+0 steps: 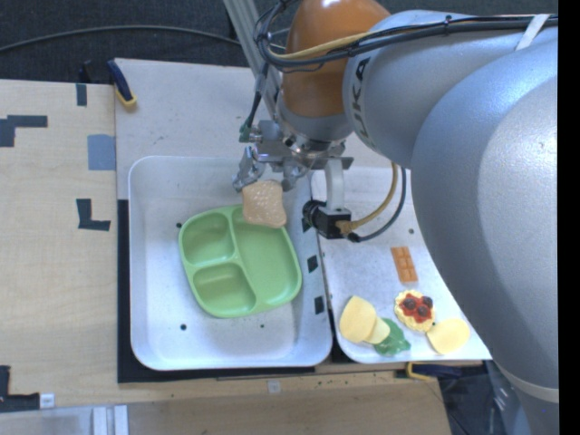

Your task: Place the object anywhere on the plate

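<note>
— Location of the object?
— The tan bread-like piece sits at the top edge of the green divided plate, in the left bin.
— Tool condition?
— The gripper is directly above the piece and appears clamped on its upper end — contact partly hidden.

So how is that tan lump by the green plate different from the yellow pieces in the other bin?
The tan lump is rough and crumbly-looking; the yellow pieces look smooth. The lump sits at the green plate's far rim, directly under the gripper; the yellow pieces lie well away from the gripper, in the right bin. Both look like toy food.
</note>
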`<action>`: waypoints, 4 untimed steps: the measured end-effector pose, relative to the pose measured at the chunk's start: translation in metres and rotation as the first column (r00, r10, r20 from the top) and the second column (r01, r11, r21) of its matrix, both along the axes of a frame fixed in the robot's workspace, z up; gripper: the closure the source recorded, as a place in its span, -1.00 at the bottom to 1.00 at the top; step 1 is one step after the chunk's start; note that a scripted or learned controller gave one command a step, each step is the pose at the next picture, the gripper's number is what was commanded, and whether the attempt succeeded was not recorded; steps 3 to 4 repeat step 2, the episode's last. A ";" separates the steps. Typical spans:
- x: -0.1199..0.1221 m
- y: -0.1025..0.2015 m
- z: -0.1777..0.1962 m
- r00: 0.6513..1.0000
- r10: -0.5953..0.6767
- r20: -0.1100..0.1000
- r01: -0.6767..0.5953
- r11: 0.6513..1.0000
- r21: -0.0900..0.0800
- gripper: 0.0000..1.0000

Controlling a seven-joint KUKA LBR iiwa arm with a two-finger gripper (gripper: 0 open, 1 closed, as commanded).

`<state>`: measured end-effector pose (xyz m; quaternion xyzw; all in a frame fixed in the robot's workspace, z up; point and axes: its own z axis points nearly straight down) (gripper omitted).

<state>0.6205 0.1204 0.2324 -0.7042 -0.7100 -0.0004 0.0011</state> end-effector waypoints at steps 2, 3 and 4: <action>-0.003 0.042 0.002 1.000 -0.005 -0.001 0.005 1.000 -0.003 -1.00; -0.003 0.042 0.002 1.000 -0.005 -0.001 0.005 1.000 -0.003 -1.00; -0.003 0.042 0.002 1.000 -0.005 -0.001 0.005 1.000 -0.003 -1.00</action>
